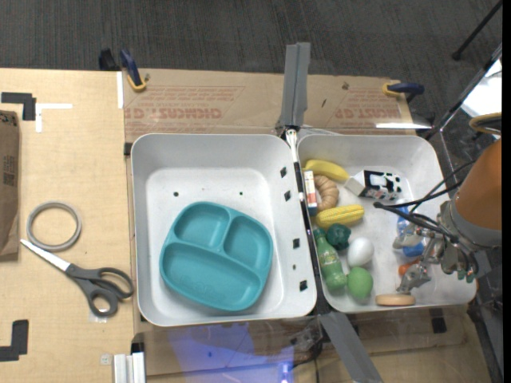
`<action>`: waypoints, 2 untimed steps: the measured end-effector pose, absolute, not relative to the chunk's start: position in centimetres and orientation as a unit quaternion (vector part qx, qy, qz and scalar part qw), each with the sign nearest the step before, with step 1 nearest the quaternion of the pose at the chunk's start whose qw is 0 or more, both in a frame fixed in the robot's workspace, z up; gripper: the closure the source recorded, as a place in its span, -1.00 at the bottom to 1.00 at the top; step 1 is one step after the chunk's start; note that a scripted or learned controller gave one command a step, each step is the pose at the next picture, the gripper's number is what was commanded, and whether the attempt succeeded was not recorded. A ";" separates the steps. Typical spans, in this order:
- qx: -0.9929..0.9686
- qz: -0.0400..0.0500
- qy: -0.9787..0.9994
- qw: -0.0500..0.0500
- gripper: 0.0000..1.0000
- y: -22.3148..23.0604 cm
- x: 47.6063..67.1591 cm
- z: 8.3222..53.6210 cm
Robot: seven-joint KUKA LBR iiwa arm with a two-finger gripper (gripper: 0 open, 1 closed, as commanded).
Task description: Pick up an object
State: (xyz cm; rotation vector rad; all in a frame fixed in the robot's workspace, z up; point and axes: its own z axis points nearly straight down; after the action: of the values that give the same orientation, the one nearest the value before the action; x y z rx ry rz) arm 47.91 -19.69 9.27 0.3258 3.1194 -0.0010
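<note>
The right bin holds several small items. Along its left side lie a yellow banana, a beige root, a corn cob, a dark green piece, a white egg, a green bottle and a green round fruit. A black and white box sits toward the back. A tan disc lies at the front wall. My gripper hangs low over the bin's right front part, just above the disc, with cables trailing from it. Nothing is clearly held.
The left bin holds a teal divided plate. On the bench to the left lie scissors and a tape roll. The orange band of the arm rises over the right bin's right wall.
</note>
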 end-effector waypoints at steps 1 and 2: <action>0.118 0.000 0.993 0.001 -1.00 -14.3 52.3 9.2; 0.027 0.000 1.000 0.003 -1.00 -10.6 62.1 9.3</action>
State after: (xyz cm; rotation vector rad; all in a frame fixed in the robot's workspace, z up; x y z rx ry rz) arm 62.09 -10.59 9.30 0.0855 3.1351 -0.0002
